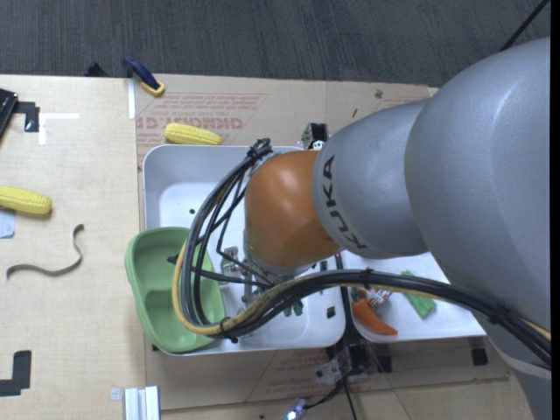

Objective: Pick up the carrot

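arm (420, 182) overhangs bins | hand grip: cannot tell | carrot (374, 320) right bin | green tray (157, 287) left

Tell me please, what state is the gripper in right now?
Gripper: cannot be told; the orange band and cables cover it, over the left bin. The carrot lies in the right bin.

The grey arm (437, 173) is hanging over the left bin (175, 191), covering its middle and right part, and its black cables (210, 226) are looping across the bin's floor. A green dish (157, 278) is taking up the bin's lower left corner, overlapping its rim. Only the bin's upper left floor is lying open. To the bin's right, the carrot (374, 319) is lying crowded under a cable and beside a green thing (418, 304).
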{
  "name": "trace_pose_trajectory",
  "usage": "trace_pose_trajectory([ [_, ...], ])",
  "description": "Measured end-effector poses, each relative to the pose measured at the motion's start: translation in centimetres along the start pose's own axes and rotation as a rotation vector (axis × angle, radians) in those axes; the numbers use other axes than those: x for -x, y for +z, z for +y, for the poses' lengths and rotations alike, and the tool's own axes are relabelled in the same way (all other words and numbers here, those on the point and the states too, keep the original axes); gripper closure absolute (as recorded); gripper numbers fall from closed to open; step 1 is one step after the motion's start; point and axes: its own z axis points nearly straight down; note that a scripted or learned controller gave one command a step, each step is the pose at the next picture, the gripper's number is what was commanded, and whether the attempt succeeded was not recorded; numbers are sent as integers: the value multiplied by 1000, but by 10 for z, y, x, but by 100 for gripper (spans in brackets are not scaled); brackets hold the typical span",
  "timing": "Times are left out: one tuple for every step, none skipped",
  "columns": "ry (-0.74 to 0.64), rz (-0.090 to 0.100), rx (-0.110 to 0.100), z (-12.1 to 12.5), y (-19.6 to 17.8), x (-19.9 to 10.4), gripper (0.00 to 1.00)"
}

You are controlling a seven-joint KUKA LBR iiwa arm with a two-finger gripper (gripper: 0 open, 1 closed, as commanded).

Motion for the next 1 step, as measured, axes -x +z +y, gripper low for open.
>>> trace_pose_trajectory([
  [6,-4,0,-1,-9,2,100],
])
